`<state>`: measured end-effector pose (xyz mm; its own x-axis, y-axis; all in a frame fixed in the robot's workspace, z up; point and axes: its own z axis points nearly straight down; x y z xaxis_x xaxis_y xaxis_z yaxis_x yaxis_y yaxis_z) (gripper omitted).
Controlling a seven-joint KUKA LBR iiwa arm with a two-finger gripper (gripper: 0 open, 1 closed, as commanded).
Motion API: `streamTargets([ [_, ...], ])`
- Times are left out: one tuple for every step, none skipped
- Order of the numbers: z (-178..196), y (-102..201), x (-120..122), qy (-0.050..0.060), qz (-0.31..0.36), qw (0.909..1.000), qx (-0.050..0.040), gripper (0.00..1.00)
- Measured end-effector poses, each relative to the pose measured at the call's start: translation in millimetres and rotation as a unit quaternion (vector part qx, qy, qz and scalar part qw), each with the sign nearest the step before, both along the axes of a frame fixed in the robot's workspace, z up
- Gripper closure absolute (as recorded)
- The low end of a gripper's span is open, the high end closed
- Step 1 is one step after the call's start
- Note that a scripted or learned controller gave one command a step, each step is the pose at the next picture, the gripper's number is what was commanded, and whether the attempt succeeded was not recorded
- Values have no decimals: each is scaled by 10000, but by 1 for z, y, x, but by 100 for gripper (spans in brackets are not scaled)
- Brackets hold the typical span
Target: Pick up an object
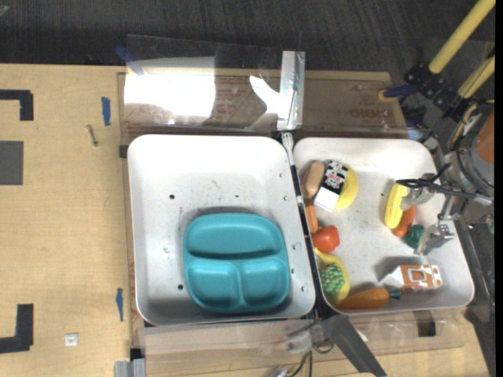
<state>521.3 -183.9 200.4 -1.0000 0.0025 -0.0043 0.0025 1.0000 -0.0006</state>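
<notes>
Hovering beside the yellow toy [394,205], the gripper [437,234] showed us no readable state; we judged neighbouring toys could deflect it.

no legible text, labels, brands or numbers anywhere

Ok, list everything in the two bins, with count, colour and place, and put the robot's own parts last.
Divided tray: 1, teal, left bin, near its front.
Toy carrot: 1, orange, right bin, front edge.
Toy tomato: 1, red, right bin, left side.
Toy banana: 1, yellow, right bin, right of centre.
Small carton: 1, orange and white, right bin, front right.
Yellow piece with black-and-white label: 1, right bin, back left.
Gripper: 1, metal, low over the right bin's right side.
</notes>
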Motion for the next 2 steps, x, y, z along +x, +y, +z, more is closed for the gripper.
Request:
streamTargets([
  [-111,-23,32,-55,-516,9987,-15,0],
  [-112,0,39,-31,-1119,9937,-7,0],
])
